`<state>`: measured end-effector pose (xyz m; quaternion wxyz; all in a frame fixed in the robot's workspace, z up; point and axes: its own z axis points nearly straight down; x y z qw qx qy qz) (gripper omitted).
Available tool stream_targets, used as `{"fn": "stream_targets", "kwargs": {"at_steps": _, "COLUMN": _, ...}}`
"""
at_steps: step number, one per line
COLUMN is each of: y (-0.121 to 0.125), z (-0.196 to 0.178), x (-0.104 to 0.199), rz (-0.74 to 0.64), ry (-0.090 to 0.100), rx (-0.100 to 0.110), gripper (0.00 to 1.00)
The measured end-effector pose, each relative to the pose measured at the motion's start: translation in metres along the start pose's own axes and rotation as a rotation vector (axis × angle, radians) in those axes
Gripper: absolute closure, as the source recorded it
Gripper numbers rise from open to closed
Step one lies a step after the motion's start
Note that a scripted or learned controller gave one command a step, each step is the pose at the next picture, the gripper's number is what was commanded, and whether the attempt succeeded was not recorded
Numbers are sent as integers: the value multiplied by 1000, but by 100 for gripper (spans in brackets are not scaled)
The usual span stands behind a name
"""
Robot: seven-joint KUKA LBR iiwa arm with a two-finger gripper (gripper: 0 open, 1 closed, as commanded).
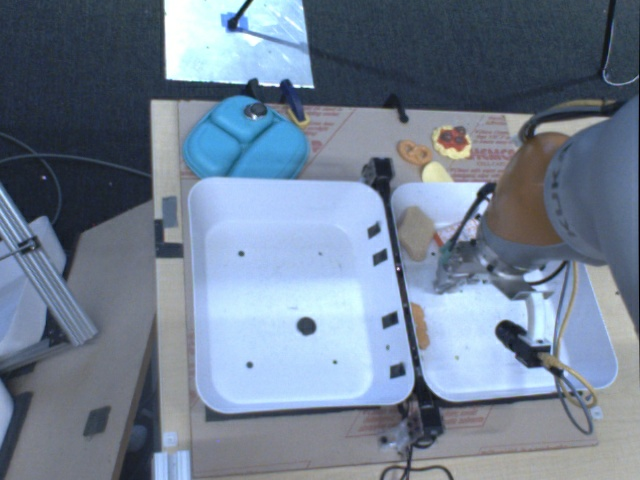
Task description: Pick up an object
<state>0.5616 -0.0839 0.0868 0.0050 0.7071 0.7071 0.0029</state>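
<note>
The gripper (447, 271) is low inside the right bin (590, 363), and whether it is apart or together I cannot tell. Just to its left and a little above lies a tan piece (415, 232), apart from it. Lower left of the gripper, a small orange piece (419, 325) lies against the wall between the bins.

One camera, fixed high above, looks down at a slant on the cardboard-topped bench (340, 128). Both shallow white plastic bins sit mid-frame: left bin (215, 268), right bin (600, 358). The grey arm with the orange band (560, 198) enters from the right, near the lens.
</note>
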Motion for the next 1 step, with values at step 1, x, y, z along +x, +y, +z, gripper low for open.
{"fn": "stream_targets", "kwargs": {"at_steps": 1, "y": -63, "z": -101, "x": 65, "rz": -7, "ry": 4, "rx": 12, "gripper": 100}}
